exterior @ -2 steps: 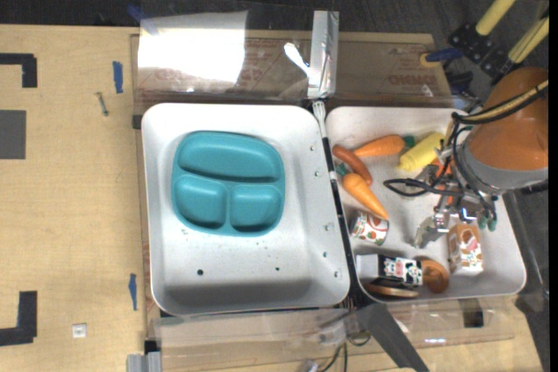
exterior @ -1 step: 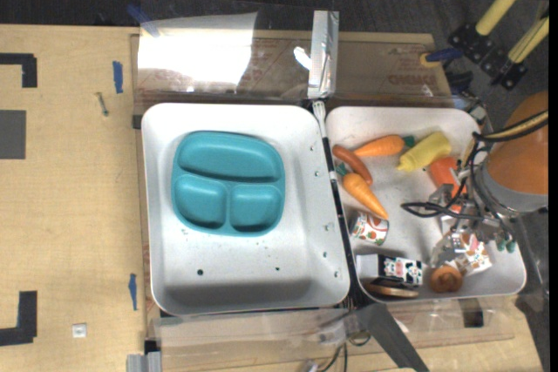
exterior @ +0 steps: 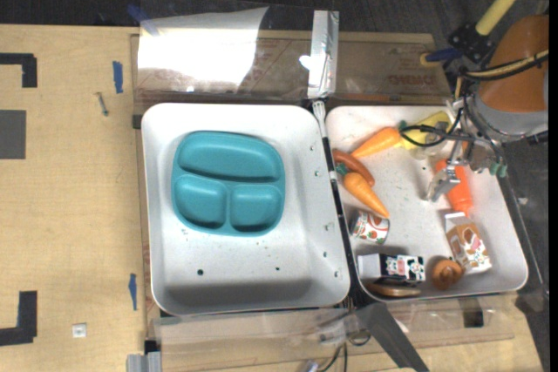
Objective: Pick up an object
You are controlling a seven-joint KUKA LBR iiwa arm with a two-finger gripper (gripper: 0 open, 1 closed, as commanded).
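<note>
Camera view — claw [exterior: 446, 179] just beside orange block [exterior: 459, 192].

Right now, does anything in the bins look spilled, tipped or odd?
Nothing spilled. The teal tray lies flat in the left bin. The right bin's toys are jumbled, and the small cup lies on its side.

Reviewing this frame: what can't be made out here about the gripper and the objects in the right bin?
- Gripper: its fingers are blurred and small, so open or shut cannot be told.
- Orange object beside the gripper: touching or held is unclear.
- Yellow object: partly covered by the arm's cables.
- Brown item at the right bin's near rim: cut off by the rim.
</note>
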